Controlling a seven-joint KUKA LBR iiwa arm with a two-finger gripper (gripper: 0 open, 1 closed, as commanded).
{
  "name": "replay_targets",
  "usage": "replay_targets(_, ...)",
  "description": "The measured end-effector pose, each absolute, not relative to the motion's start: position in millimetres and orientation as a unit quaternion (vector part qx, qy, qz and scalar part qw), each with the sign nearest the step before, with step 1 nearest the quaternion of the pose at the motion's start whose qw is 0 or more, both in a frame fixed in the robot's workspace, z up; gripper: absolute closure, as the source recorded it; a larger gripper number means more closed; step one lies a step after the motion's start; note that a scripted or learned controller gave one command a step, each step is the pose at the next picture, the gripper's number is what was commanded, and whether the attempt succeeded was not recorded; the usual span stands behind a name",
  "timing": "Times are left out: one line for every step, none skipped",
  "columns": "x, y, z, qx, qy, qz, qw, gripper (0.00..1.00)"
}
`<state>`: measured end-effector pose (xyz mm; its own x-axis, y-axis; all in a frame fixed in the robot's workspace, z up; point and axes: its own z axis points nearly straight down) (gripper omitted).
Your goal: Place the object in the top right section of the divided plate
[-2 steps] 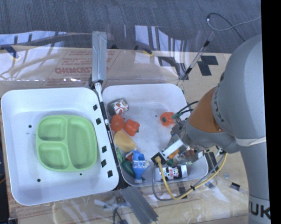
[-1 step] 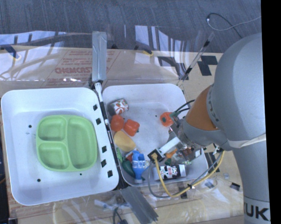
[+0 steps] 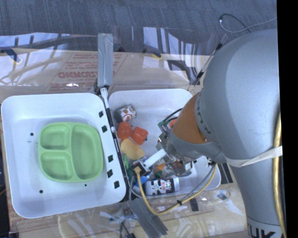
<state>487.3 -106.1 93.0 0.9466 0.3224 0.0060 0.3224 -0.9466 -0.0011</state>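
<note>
A light green divided plate (image 3: 70, 151) with three sections lies in the left white bin (image 3: 16, 122). Nothing rests in its sections. My gripper (image 3: 163, 164) reaches down into the right bin (image 3: 153, 98), low among the toys at that bin's front half; the grey arm and orange wrist band (image 3: 189, 126) cover it from above. Close to it lie an orange-red piece (image 3: 139, 135), another red-orange piece (image 3: 124, 130), a yellow piece (image 3: 132, 150) and a black-and-white patterned item (image 3: 162, 186).
A small striped can-like toy (image 3: 126, 112) lies at the right bin's back left. A black clipped divider (image 3: 110, 142) separates the bins. A yellow cable (image 3: 158, 207) loops by the front rim. Grey tape (image 3: 105, 59) runs behind the bins.
</note>
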Motion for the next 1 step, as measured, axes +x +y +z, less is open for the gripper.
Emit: replay_targets(487.3, -106.2, 101.9, -0.986, -0.166, -0.0019, 0.002, 1.00)
